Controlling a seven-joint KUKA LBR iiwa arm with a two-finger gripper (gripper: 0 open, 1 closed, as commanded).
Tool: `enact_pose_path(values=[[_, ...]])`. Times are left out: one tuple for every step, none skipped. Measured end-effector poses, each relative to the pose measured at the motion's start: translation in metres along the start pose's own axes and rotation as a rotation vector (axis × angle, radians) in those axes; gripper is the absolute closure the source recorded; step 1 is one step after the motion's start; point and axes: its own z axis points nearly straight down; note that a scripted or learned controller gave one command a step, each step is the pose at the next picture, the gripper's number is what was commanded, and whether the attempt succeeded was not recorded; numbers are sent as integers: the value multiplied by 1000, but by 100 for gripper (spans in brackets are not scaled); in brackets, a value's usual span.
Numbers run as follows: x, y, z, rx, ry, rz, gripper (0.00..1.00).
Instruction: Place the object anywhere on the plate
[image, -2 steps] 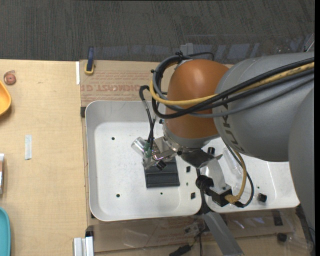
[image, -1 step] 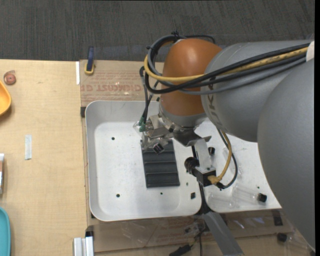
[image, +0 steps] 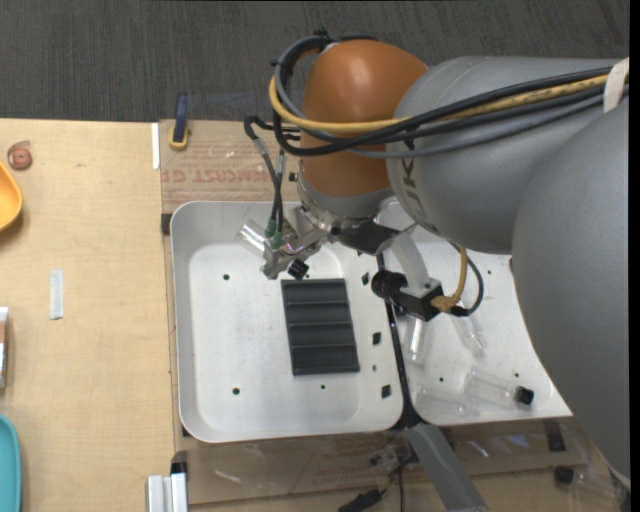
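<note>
Two white bins sit side by side as the grey arm leans over the left bin. Its gripper hangs at the far end of a dark ribbed slab, possibly the plate; whether it is open or closed cannot be told. Clear plastic pieces, likely the object, lie at the near side of the right bin, well apart from the slab. The pickup looks not yet made; next comes a reach right to grasp one.

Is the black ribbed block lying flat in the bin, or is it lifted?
Lying flat. The black ribbed block rests on the floor of the left bin, its whole ribbed top facing up.
</note>
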Motion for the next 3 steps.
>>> enact_pose_path(values=[[8, 27, 5, -1, 0, -176, 100], [26, 9, 11, 1, 1, -304, 100], [37, 8, 48, -1, 2, -740, 100]])
